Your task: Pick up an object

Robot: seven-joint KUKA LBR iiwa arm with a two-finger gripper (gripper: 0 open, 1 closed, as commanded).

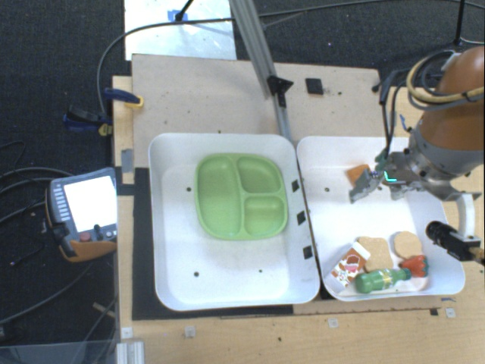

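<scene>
Several small items lie in the right bin's (333,203) near corner: a green bottle (383,280), a red piece (414,264), two tan bread-like pieces (373,252) (407,243) and a white-and-red packet (348,268). An orange piece (358,173) lies alone at the bin's far side. My gripper (381,186) hovers over the far right of this bin, just right of the orange piece. Its fingers stand apart with nothing between them.
The left bin (170,226) holds a green divided plate (242,196). A grey pole (261,51) slants across the bench behind the bins. A handheld pendant (83,211) and cables lie off the bench at the left.
</scene>
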